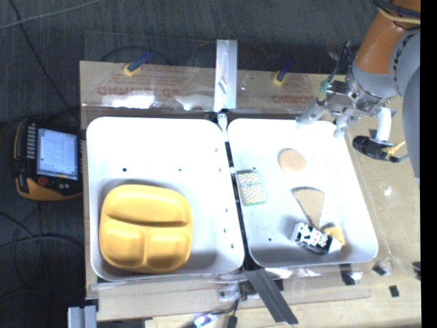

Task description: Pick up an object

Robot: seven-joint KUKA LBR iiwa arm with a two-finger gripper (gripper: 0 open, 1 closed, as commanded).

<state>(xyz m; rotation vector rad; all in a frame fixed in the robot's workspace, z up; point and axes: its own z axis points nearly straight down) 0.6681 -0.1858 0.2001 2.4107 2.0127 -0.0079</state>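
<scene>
The right bin (pixel 362 203) holds several small things. A round tan disc (pixel 292 160) lies near its middle, with a tan wedge-shaped piece (pixel 311 200) below it. Close to the divider sits a green patterned pad (pixel 250 187). Near the front are a black and white object (pixel 311 238) and a small yellow piece (pixel 334 234) touching it. A big yellow loaf-shaped block (pixel 145 225) fills the front of the left bin (pixel 157 139). My gripper (pixel 323 119) hovers over the right bin's back right corner, open, with nothing between its fingers.
A metal post (pixel 226 74) stands behind the divider between the bins. A handheld screen unit (pixel 48 157) lies left of the left bin. A clear panel with blue and yellow clips runs along the back.
</scene>
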